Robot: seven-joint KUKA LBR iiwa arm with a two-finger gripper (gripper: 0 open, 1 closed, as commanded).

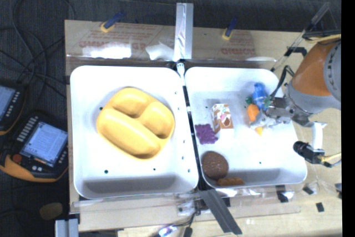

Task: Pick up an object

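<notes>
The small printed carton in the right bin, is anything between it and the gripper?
Yes. The gripper sits at the right bin's right side, and the orange piece and blue piece lie between it and the small printed carton. The purple piece lies on the carton's far side.

Pale wooden surface (316, 213) across the middle of the frame, two shallow white bins side by side on it, left bin (83, 119), right bin (277, 169), clear plastic sheet (127, 41) along the upper edge behind them.
</notes>
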